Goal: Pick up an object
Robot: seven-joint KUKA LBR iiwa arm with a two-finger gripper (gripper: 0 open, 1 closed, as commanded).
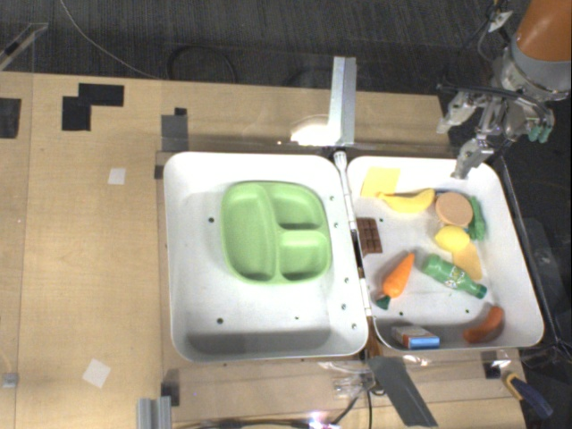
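The gripper (471,161) hangs over the far right corner of the right bin (527,266), its tip just above the rim; whether its parts are apart or together cannot be told from this slanted view, and nothing shows held there. Above it the grey wrist carries cables and rises to the orange band (542,21) at the top right.

Nearest the gripper, inside the right bin, lies a round brown disc (453,209) with a dark green piece (478,222) just beside it on the right. To the disc's left a banana (408,202) lies on its side, touching a flat yellow square (379,182) in the far left corner. Below the disc sit a lemon (451,238) and a pale yellow wedge (467,259), close together. A green bottle (454,274) lies tilted in the middle, and a carrot (398,275) lies slanted to its left. A brown chocolate bar (370,237) rests against the left wall. Along the near edge lie a small blue and orange box (417,338) and a reddish-brown sausage (483,324).

The left bin (188,311) holds a light green divided tray (273,231), lying roughly in its middle. Both bins sit side by side on the pale wooden worktop (80,257), with a metal upright post (343,101) standing behind the seam between them.
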